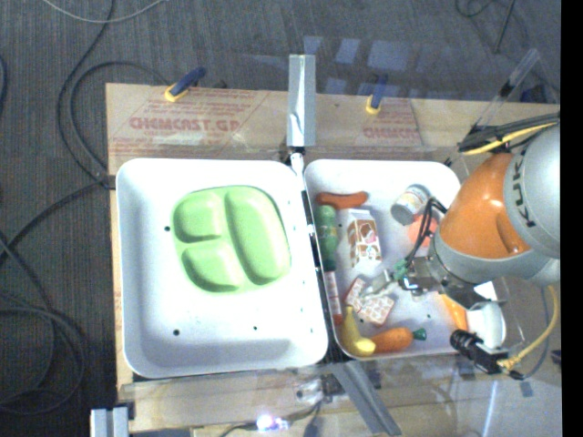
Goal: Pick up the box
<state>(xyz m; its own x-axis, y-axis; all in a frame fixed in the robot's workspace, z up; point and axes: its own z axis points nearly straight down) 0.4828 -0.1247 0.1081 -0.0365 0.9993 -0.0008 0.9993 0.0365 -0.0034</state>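
Observation:
The box [363, 240], a small white and brown carton, lies flat in the upper middle of the right bin [437, 173]. My gripper [401, 276] hangs low over the bin's middle, just right of and below the box, close to a red-checked packet [372, 304]. Nothing is seen held by it. The arm's orange band and grey wrist cover the bin's right side.
The right bin also holds a sausage [343, 199], a green item [325, 226], a tin can [410, 205], a banana [355, 335], a carrot [393, 339] and a white cup [487, 321]. The left bin [146, 317] holds a green divided tray [232, 237].

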